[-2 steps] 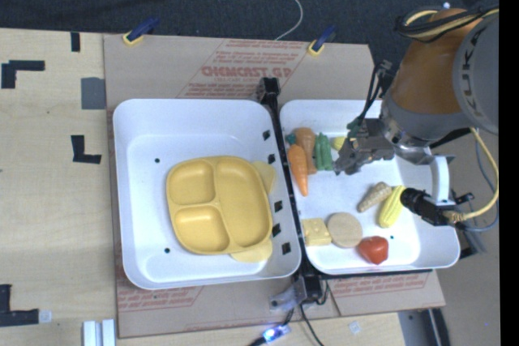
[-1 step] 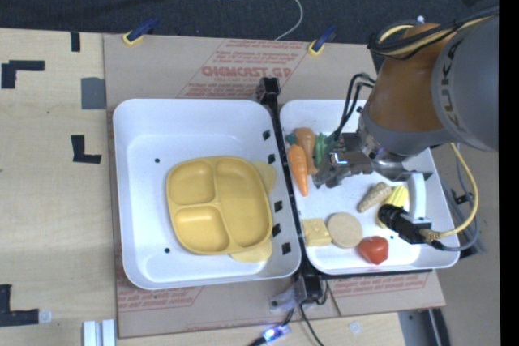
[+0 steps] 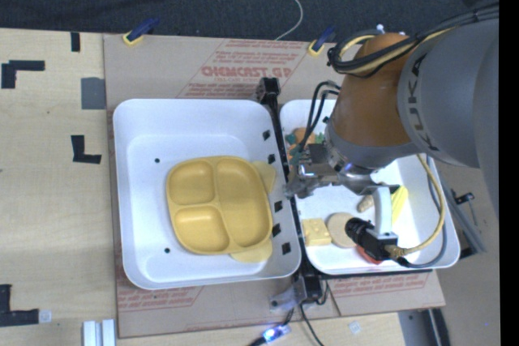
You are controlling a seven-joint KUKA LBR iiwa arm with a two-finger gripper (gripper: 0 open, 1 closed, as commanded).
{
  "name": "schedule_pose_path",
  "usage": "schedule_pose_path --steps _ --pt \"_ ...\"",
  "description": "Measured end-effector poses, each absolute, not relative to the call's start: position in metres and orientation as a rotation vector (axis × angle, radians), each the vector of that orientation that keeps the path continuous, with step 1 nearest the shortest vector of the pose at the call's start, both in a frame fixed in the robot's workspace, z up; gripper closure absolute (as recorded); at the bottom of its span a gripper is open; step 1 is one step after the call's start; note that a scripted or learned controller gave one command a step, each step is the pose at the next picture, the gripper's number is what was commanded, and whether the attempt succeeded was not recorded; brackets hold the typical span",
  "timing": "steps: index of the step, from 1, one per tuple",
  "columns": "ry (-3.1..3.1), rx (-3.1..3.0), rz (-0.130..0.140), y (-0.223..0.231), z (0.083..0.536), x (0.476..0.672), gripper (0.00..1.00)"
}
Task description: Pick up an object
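Over the right bin point(image 3: 438, 259), the arm point(image 3: 381, 105) covers most of the floor, leaving small objects point(image 3: 318, 232) near the front wall. Whether the gripper point(image 3: 302, 177) is open or closed cannot be told. A yellow tray point(image 3: 217, 202) fills the left bin point(image 3: 134, 174).

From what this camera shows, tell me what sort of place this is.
Most likely a robotics lab test bench: a KUKA arm works over two white bins, one holding a yellow divided plate, on a cardboard sheet with loose cabling.
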State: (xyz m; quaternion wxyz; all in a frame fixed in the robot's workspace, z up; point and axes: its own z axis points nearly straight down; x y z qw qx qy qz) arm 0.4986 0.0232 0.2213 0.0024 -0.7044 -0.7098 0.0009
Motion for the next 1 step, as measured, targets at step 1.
schedule_pose_path --steps 1 --pt "-2.223 -2.217 0.001 0.0337 0.2318 0.5045 1.0"
